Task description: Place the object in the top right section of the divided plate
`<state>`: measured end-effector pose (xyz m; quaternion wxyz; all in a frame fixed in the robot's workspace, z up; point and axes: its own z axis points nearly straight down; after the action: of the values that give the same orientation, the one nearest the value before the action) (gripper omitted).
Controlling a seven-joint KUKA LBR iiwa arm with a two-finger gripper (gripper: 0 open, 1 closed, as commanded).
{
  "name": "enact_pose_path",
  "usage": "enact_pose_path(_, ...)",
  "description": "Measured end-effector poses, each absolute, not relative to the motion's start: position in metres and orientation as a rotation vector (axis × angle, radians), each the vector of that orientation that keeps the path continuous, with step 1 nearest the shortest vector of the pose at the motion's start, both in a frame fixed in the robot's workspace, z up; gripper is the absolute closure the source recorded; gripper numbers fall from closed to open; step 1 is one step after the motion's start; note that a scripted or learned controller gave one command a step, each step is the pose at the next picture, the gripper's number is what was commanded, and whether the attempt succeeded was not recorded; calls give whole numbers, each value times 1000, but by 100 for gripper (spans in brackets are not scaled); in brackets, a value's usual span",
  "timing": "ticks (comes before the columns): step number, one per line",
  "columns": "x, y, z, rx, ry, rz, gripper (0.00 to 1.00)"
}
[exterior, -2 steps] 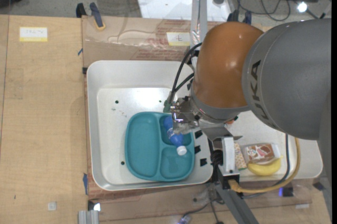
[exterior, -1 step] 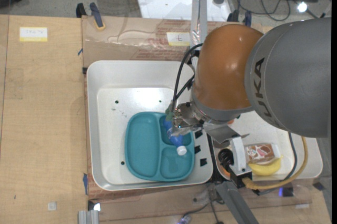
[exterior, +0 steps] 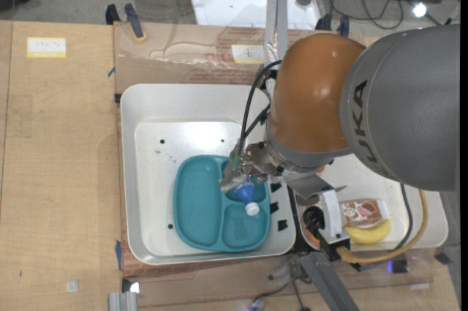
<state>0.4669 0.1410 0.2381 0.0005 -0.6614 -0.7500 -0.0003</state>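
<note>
While over the divided plate (exterior: 201,207), the gripper (exterior: 240,181) touches a bottle (exterior: 247,198).

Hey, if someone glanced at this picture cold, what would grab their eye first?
The huge grey arm with its orange band fills the right side. Below it, the gripper hangs over a teal divided plate in the left white bin, by a small blue bottle. A banana lies in the right bin.
</note>
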Motion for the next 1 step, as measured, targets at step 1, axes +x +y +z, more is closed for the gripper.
enact_pose_path(1, 468, 140, 249, -2081, -2353, -4, 100)
